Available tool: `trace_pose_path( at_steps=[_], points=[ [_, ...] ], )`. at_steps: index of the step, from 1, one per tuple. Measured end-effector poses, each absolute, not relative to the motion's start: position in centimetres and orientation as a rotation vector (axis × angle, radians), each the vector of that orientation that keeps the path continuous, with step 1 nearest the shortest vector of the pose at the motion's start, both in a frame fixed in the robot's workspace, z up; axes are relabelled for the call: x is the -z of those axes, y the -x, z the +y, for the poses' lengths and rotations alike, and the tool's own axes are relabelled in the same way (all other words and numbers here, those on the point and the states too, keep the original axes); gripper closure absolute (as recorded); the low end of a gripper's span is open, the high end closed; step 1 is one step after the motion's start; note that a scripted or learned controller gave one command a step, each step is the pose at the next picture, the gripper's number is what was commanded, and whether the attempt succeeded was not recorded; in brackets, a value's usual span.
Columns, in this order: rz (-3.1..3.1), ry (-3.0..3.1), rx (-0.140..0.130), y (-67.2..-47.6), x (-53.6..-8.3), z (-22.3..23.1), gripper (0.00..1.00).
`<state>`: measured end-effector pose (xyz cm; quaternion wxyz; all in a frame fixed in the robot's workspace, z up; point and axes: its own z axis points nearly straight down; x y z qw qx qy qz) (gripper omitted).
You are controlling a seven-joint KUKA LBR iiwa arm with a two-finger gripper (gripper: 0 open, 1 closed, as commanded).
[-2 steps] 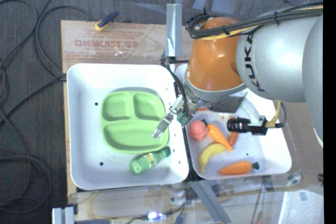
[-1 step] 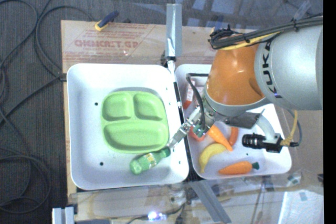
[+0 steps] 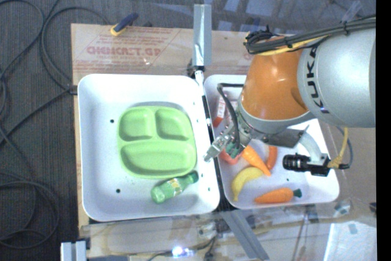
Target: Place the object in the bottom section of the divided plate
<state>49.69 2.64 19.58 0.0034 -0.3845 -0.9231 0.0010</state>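
- Over the right bin [image 3: 330,191], the gripper [image 3: 223,147] hangs low; whether it grips anything, I cannot tell.
- Pickup step, I judge: carrot [image 3: 253,157] at four o'clock.
- Next: carry toward nine o'clock, into the plate [image 3: 157,139]'s bottom section.

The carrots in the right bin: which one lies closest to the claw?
The carrot just right of the claw, above the banana. The other carrot lies lower, by the bin's front wall.
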Motion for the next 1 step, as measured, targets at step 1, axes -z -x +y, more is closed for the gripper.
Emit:
trace_pose_path(
  at_steps=[1],
  points=[
    [-2.97,1.02,-0.002,-48.45,-23.58,11.04,1.0]
  ],
)
